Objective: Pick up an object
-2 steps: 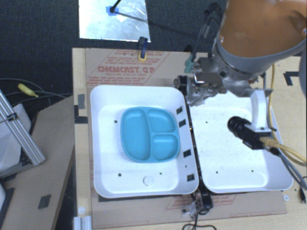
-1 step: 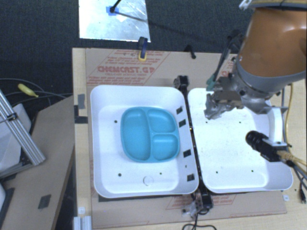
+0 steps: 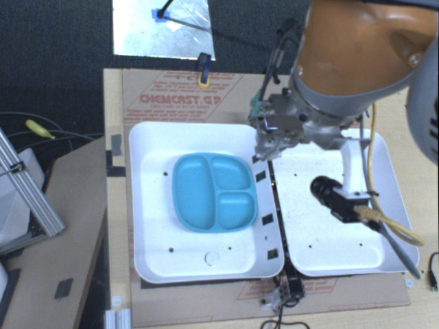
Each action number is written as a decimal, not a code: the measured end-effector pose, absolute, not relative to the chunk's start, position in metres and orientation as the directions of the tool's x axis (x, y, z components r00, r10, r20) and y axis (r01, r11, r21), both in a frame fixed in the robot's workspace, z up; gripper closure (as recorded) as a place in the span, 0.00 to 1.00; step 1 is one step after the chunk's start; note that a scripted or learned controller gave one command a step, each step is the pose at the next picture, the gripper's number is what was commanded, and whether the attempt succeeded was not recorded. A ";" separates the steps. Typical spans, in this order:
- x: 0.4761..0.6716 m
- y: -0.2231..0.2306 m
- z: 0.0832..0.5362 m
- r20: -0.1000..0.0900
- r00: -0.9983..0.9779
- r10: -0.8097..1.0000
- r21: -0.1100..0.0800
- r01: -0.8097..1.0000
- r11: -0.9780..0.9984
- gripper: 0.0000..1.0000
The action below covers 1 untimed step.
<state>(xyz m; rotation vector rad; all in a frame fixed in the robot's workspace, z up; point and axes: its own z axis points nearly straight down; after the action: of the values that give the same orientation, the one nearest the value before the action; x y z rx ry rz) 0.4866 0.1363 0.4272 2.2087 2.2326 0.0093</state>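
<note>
You see the hand (image 3: 264, 149) hanging over the far end of the seam where the two white bins meet, just above their rims. From this slant you cannot tell whether it is apart or together, and nothing is visibly clamped in it. Above it the arm (image 3: 357, 40) shows its broad orange band and grey housing, reaching in from the view's right. The one clear thing for you to pick is the blue divided plate (image 3: 212, 192). It lies flat in the middle of the left-hand bin (image 3: 154, 184), with three compartments facing up and its near corner just beside the seam, below the hand and apart from it. A small pale round piece (image 3: 211, 258) lies nearer the front wall of the same bin, too faint to identify. The right-hand bin (image 3: 309, 252) shows bare white floor. Both bins rest on a cardboard sheet (image 3: 178, 91) on the tabletop (image 3: 75, 204), and the red print you can read there says "CHEMCAST GP"; the smaller line above it is too blurred. A yellow-and-black clamp (image 3: 204, 70) sits at the cardboard's far edge, beside a silvery sheet (image 3: 137, 19) carrying a scrap of blue tape (image 3: 161, 14).
</note>
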 end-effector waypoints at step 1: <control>0.487 0.132 0.437 0.002 -0.007 1.000 0.006 1.000 0.007 1.00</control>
<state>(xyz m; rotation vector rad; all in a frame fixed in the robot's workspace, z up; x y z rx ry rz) 0.4875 0.1321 0.4371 2.2114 2.2277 0.0093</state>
